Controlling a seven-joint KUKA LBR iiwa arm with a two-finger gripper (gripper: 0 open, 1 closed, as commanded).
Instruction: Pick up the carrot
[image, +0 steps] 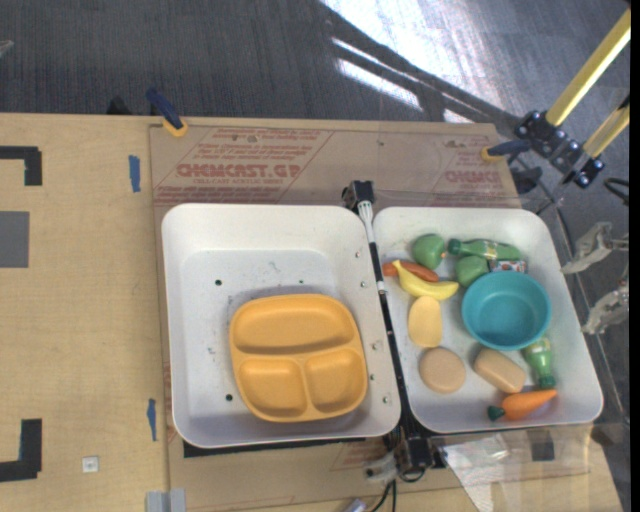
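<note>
The carrot (524, 404), orange with a small green top at its left end, lies near the front edge of the right bin (578, 400). It sits just in front of a tan bread-like piece (499, 370) and next to a small green bottle (540, 361).
The right bin also holds a teal bowl (505, 309), a banana (427, 284), a pale oval slice (425, 321), a round tan biscuit (442, 369), green vegetables (430, 248) and a green bottle (490, 252). The left bin (190, 300) holds a yellow divided tray (296, 354).
</note>
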